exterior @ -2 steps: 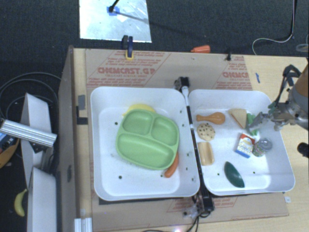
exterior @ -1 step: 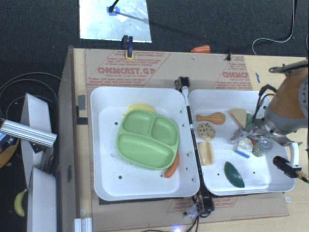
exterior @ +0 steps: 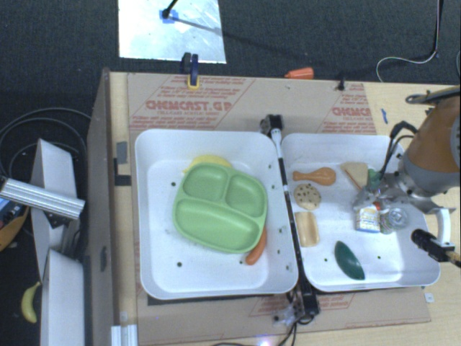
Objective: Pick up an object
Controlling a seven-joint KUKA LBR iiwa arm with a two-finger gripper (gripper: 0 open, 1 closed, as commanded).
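The grey arm's gripper is down in the right white bin, over a small white and blue packet; whether it grips anything I cannot tell. Nearby lie a tan drumstick, a speckled cookie, a pale bread slice and a dark green leaf-shaped piece. The left white bin holds a green divided plastic tray with an orange sausage at its edge

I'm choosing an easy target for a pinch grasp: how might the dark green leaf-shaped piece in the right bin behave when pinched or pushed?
The dark green piece lies flat and low on the right bin, so it probably slides rather than rolls. It looks thin and small, so likely light, with little edge to pinch. Its smooth look suggests it may slip.
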